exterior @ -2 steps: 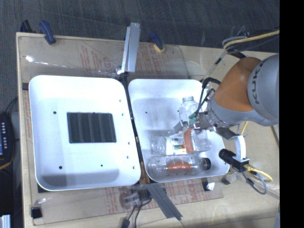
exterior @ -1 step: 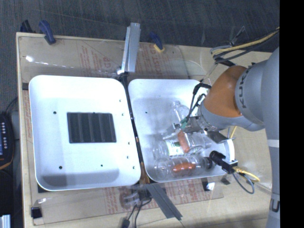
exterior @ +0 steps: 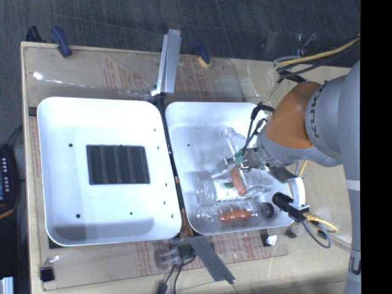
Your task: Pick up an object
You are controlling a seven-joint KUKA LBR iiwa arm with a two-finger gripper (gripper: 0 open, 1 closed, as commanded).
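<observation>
The right bin (exterior: 190, 127) holds a heap of clear plastic things. A clear bottle (exterior: 231, 214) with an orange band and a dark cap lies along the bin's near wall. A second clear container (exterior: 207, 192) lies just left of the heap's middle. A small orange piece (exterior: 237, 181) sits in the heap's middle. My gripper (exterior: 241, 163) reaches in from the right and is low over the heap, right above the orange piece and among the clear plastic. The arm's orange band (exterior: 291, 124) hangs over the bin's right wall.
The left bin (exterior: 55, 133) has a dark ribbed panel (exterior: 118, 164) on its floor. A grey bar (exterior: 168, 60) stands behind the gap between the bins. Blue clamps (exterior: 60, 40) hold the bench's far edge. Cables (exterior: 315, 225) lie at the right bin's near right corner.
</observation>
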